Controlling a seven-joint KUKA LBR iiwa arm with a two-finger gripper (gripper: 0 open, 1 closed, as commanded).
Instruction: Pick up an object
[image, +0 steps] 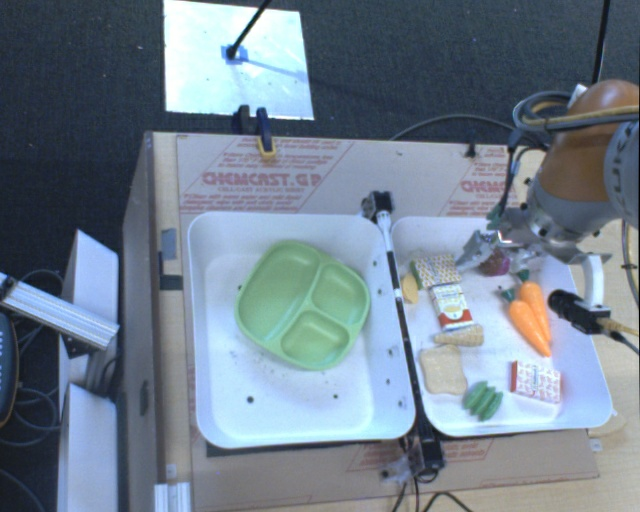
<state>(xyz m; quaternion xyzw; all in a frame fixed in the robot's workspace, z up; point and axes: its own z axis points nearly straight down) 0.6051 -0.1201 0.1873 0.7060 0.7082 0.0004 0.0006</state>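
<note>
My gripper hangs low over the far end of the right bin. A dark red object lies right under it, partly hidden by the hand. An orange carrot lies just to its right and nearer the front. A patterned packet and a red and white box sit to the left of the gripper.
The right bin also holds a pale cracker, a toast slice, green beans, a red and white packet and a yellow piece. A green divided plate fills the left bin.
</note>
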